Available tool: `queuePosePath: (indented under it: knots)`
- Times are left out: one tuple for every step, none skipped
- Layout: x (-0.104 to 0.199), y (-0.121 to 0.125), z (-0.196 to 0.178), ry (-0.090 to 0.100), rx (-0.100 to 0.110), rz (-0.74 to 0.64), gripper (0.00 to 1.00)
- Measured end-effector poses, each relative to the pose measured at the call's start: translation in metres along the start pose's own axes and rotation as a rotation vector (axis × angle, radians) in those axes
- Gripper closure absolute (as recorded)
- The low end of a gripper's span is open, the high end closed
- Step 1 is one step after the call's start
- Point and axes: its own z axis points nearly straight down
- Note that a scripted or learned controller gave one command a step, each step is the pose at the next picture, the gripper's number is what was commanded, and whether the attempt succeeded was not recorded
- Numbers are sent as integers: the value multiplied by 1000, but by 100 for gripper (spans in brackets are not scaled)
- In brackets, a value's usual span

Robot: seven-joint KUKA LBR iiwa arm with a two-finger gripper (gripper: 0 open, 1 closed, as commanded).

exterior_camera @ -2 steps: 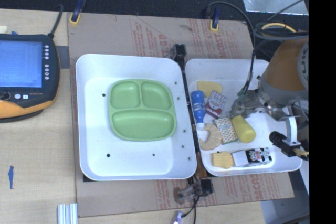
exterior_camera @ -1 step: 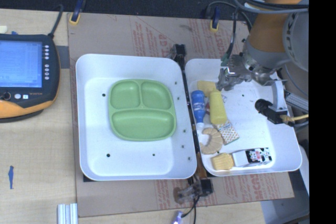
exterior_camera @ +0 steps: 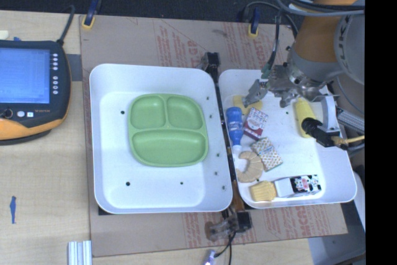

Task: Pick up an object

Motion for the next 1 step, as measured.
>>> queuePosePath:
  knots:
    - [-18, -72, 84, -1, 4, -2, 0]
